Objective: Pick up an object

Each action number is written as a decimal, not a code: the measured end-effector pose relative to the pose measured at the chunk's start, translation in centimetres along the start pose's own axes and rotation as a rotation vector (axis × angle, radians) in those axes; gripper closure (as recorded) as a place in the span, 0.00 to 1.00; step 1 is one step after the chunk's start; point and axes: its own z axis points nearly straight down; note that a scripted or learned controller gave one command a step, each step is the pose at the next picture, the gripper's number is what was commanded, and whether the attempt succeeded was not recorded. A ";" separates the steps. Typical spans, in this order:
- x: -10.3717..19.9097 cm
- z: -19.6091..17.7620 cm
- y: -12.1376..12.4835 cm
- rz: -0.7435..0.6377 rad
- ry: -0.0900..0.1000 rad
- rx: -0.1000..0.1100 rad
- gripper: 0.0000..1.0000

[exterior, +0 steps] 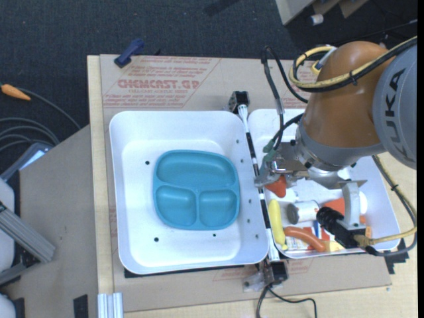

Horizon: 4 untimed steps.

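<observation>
Camera view, from above the bench. My gripper (270,172) is down inside the right bin (385,185), at that bin's left wall, close to the divider shared with the left bin (132,177). The wrist and its cabling cover the tool from above, so I cannot tell whether it is released or clenched.

Candidate objects all lie in the right bin. A red-orange piece (279,188) sits just below the gripper, touching it or very nearly so. I cannot tell whether it is grasped or merely beside the tool. A yellow piece (274,216) lies along the left wall just beyond it. A white cylinder (303,212) is beside that, and an orange stick (310,238) lies near the bin's front edge. The left bin holds a blue divided plate (197,189), well apart from the tool.

Assessment of progress: the approach looks complete, with the tool at object level over the red-orange piece. No object is visibly off the bin floor. I judge the secure grasp and the lift as not yet confirmed.
</observation>
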 end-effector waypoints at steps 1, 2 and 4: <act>-1.3 0.4 3.6 0.000 0.000 -0.001 1.00; 0.8 0.1 3.8 -0.001 0.000 -0.001 1.00; 1.7 -0.4 0.9 -0.001 0.000 0.003 1.00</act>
